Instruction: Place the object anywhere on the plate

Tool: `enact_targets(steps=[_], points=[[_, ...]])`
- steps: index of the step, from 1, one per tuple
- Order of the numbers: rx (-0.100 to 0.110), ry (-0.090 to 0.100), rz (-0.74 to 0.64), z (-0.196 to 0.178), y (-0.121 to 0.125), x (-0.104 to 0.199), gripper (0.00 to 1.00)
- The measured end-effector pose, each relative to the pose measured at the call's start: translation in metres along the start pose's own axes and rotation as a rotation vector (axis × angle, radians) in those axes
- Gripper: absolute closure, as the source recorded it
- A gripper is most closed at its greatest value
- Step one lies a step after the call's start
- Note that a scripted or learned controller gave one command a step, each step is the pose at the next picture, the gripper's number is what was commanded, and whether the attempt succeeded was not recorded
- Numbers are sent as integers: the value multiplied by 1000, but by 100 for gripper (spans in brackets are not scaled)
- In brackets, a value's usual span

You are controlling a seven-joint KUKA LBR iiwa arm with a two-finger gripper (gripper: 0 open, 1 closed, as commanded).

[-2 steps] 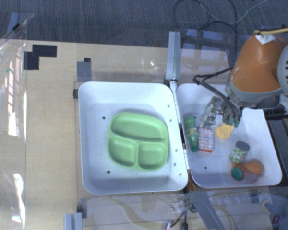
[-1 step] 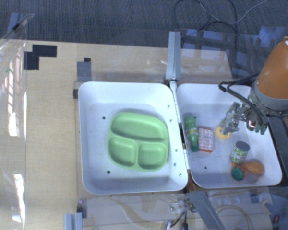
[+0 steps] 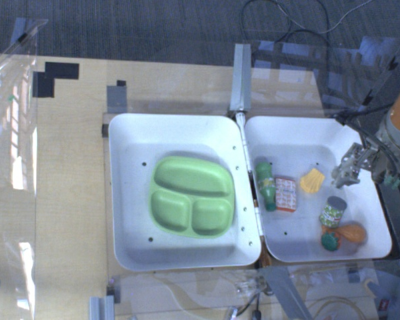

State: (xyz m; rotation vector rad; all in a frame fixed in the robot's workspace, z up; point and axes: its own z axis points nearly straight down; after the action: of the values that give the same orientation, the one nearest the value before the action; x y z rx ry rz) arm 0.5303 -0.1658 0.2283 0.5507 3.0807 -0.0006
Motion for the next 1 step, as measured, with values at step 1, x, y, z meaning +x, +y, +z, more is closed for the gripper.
enact_targets(steps=[1], points=[[1, 7, 151, 121, -18, -27, 100]])
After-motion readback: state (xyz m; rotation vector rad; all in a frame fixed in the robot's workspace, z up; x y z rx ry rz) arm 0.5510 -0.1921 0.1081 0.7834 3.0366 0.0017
